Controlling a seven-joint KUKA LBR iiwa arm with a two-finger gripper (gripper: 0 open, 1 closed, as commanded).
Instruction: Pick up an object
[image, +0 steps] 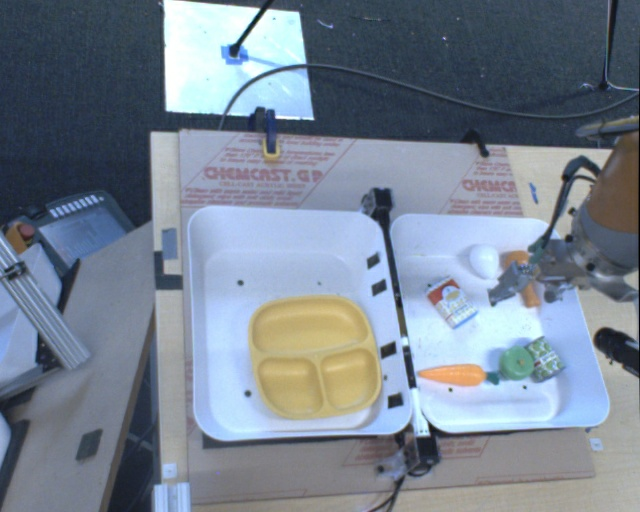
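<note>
The right bin (570, 400) holds several small objects. A white egg-shaped piece (484, 261) lies near its back, with an orange piece (516, 261) right beside it. A small red and white box (452, 302) lies near the middle. An orange carrot (452, 375) lies along the front, touching a green round object (517, 362) and a small patterned block (544, 357). My gripper (523, 287) hangs low over the right bin's back right part, just right of the egg and partly covering the orange piece. Nothing is clearly seen held by it.
The left bin (215, 300) holds a yellow divided plate (314, 355). A black divider strip (392, 310) runs between the bins. A cable (400, 85) crosses the floor behind the bench. A grey side table (70, 330) stands at the left.
</note>
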